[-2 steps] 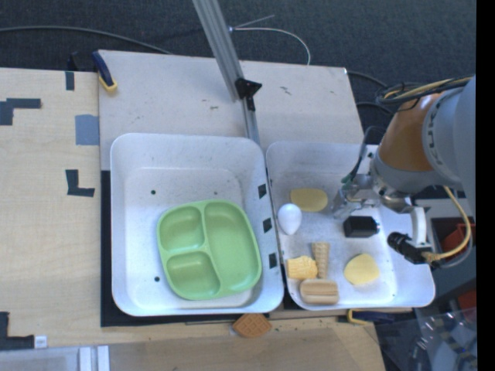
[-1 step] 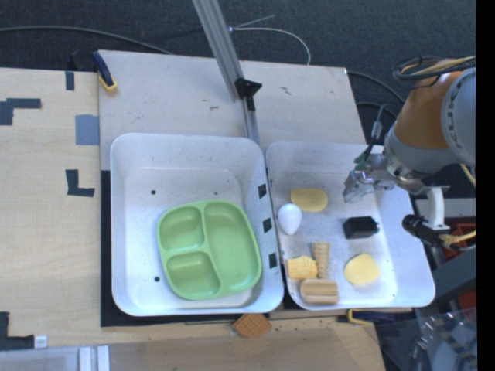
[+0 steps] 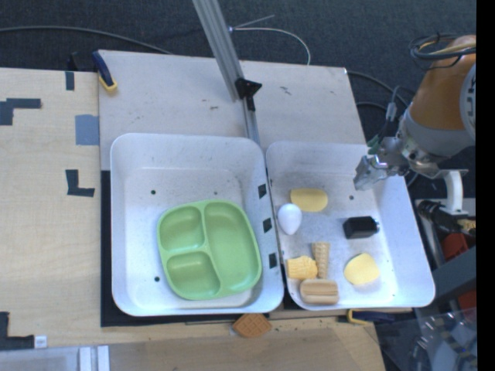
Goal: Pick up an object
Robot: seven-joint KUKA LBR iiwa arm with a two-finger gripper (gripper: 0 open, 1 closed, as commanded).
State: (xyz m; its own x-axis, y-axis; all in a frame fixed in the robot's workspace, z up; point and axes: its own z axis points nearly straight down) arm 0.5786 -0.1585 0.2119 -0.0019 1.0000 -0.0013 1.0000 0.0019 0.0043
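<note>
The right bin (image 3: pixel 402 207) holds several small items: a yellow oval piece (image 3: pixel 309 200), a white egg-shaped piece (image 3: pixel 289 218), a black block (image 3: pixel 360 226), a round yellow piece (image 3: pixel 361 270), a waffle-like yellow piece (image 3: pixel 302 267), a cone-like tan piece (image 3: pixel 321 257) and a tan bun-shaped piece (image 3: pixel 319 291). My gripper (image 3: pixel 368 172) hangs over the bin's upper right part, above and apart from the black block. Nothing shows between its fingers.
The left bin (image 3: pixel 131 168) carries a green divided plate (image 3: pixel 209 248). A slanted metal pole (image 3: pixel 220 41) crosses the back of the bench. A tan waffle piece (image 3: pixel 251 325) lies outside the bins at the front. Cables run behind the bench.
</note>
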